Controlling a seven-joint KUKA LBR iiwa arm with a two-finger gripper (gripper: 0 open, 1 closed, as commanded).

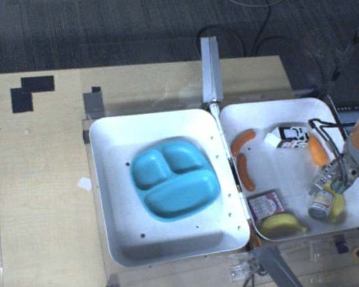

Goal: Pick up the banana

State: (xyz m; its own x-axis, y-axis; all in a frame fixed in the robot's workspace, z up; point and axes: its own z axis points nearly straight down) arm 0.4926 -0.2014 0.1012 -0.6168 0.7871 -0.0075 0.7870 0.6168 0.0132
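- You find the banana [282, 224] lying at the near edge of the right bin [288, 178], just right of a small dark-red packet [265, 204].
- Your gripper [330, 183] hangs over the bin's right side above a can [320, 207]; whether its fingers are spread or together cannot be made out.
- A blue divided tray [174, 179] sits in the left bin [112, 180].

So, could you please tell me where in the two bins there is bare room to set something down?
The left bin has bare floor all around the blue divided plate, widest along its near edge. The right bin is crowded: two sausages, a card, the banana, a carrot and the hand. Its only free patch is mid-floor, between sausages and carrot.
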